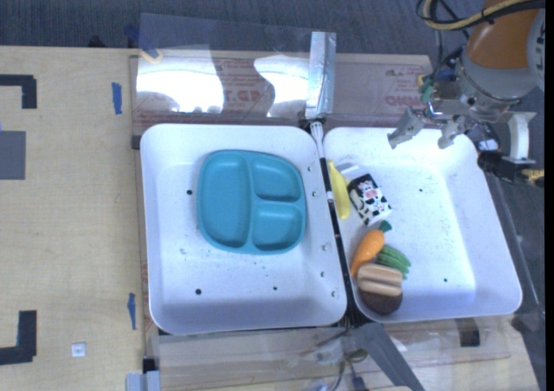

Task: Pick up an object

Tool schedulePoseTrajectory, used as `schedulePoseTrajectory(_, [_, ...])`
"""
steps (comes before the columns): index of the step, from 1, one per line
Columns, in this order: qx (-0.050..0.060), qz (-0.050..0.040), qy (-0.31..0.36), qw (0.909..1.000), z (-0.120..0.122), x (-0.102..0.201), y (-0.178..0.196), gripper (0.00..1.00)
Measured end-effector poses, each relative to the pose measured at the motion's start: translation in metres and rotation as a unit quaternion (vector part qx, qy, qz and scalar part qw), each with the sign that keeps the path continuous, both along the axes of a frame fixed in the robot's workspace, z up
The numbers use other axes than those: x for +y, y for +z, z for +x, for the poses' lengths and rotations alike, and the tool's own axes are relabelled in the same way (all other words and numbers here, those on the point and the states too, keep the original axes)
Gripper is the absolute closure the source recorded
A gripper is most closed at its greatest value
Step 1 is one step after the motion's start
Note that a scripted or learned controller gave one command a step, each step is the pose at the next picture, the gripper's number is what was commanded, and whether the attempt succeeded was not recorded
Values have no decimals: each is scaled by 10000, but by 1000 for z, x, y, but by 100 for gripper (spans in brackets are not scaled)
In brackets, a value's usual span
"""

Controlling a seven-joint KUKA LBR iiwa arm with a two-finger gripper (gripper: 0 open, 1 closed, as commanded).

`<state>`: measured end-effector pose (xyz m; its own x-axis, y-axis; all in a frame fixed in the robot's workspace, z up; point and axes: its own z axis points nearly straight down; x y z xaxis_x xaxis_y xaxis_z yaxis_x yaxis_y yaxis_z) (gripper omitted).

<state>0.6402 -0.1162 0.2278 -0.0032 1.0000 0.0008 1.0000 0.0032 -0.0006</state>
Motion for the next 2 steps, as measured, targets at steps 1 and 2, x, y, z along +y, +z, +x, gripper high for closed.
schedulePoseTrajectory(1, [55,6,495,9988,23,-44,-100,0])
schedulePoseTrajectory(2, [-38,-21,517,9987,11,2,-122,0])
